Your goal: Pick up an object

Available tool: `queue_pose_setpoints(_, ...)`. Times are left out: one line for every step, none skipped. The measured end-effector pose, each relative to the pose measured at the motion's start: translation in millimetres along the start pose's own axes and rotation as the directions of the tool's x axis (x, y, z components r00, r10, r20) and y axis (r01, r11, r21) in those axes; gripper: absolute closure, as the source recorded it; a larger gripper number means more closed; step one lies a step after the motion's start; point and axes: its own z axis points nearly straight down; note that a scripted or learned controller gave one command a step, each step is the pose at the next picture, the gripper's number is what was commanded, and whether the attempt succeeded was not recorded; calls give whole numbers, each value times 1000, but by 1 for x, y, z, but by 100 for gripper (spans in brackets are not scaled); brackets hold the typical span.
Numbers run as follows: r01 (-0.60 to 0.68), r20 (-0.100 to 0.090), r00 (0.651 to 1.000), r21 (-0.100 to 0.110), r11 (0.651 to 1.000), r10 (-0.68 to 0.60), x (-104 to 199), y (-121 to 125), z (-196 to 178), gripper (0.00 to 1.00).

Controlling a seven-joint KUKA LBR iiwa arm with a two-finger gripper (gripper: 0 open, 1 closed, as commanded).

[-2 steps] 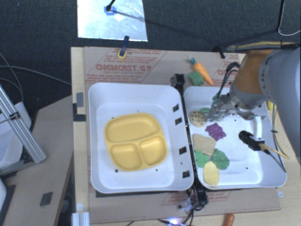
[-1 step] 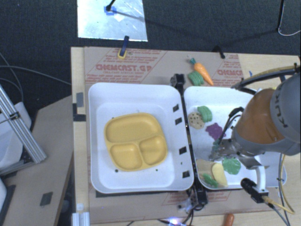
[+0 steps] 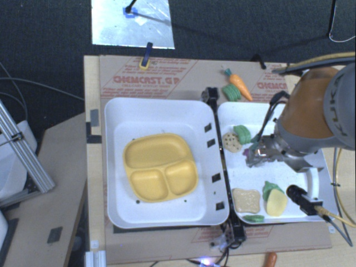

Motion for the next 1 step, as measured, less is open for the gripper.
queue_pose_setpoints(5,-4,1000,6,1000,-5,88,-18,-44,100)
